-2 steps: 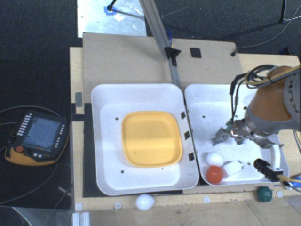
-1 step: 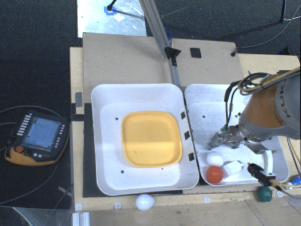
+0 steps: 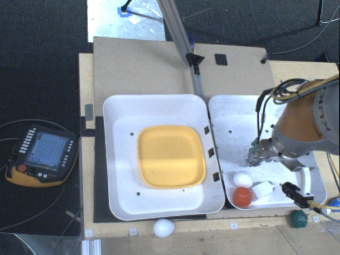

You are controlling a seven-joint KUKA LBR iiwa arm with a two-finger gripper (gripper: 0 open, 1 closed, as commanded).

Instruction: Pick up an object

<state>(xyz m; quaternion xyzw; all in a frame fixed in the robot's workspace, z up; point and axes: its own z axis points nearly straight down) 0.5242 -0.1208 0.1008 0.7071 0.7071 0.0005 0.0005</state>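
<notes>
Task things sit in the near corner of the right bin (image 3: 228, 121): a white ball (image 3: 243, 179), a red ball (image 3: 243, 196) just below it & about touching, and a white blocky piece (image 3: 262, 189) right beside both. The three are bunched tight vs the bin's front wall, so any of them is a crowded target. The pincer (image 3: 257, 155) hangs just above/right of the white ball, near but apart from it, nothing seen betw. its tips; whether it's spread or pressed together, can't tell, too small & dark here. Best bet IMO: go for the white ball, since it's nearest and has open bin floor on its far side. Come straight down, centred on it, w/ the closing axis set so neither tip lands on the red ball or the white piece; round things roll off if struck off-centre. Watch the wall too, as the cluster leaves little room there. The left bin (image 3: 119, 121) holds a yellow plate (image 3: 171, 156), flat & wide, a poor pinch from above. Outside the bins, on the worktop (image 3: 138, 57), a white egg-shaped thing (image 3: 163, 227) lies by the front edge, a green ball (image 3: 298, 219) off the right bin's corner.
</notes>
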